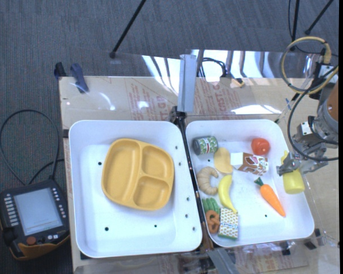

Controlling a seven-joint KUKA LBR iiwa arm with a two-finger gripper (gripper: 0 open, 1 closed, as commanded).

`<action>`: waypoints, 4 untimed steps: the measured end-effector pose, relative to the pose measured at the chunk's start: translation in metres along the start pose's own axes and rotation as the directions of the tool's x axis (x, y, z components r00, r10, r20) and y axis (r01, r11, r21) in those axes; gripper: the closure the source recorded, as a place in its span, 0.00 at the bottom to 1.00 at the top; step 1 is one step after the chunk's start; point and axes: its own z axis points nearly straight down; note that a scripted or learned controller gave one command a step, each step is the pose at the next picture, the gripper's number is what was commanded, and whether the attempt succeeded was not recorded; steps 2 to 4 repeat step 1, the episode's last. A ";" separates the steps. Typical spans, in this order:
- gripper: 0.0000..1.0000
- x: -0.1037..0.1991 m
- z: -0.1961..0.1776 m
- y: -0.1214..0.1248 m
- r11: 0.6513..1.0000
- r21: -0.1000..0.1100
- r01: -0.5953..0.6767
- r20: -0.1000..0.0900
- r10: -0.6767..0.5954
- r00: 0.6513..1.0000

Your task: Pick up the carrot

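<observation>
At the near edge of the right-hand shallow white bin [300, 224] lies a small blue-and-white printed packet [229, 224], with an orange pretzel-shaped toy [212, 221] touching its left side.

Up at that bin's right rim, the two-finger gripper [290, 167] hangs with its dark fingers [286, 165] tight against a yellow block-shaped toy [294, 182]; how far they are spread, and whether they grip the block, I cannot tell. The grey arm [323, 127] runs off to the right behind them, wrapped in black and yellow cables [300, 53].

Just left of the yellow block, on the bin floor and apart from the gripper, lies the orange plastic carrot [271, 198] with its green top [258, 181] pointing up-left. Further left are a yellow banana [225, 191], a tan croissant [207, 178], a pale chip-shaped piece [223, 160], a green-labelled can [205, 145], a red tomato [260, 146] and a brown-and-white carton [252, 164].

The left-hand white bin [88, 227] holds a yellow three-compartment plate [138, 174]. A grey teach pendant [33, 214] sits on the floor at far left.
</observation>
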 end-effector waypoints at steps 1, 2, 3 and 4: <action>1.00 -0.027 0.145 0.064 1.000 -0.007 -0.002 0.000 0.002 1.000; 1.00 -0.027 0.145 0.064 1.000 -0.007 -0.002 0.000 0.002 1.000; 1.00 -0.027 0.145 0.064 1.000 -0.007 -0.002 0.000 0.002 1.000; 1.00 -0.027 0.145 0.064 1.000 -0.007 -0.002 0.000 0.002 1.000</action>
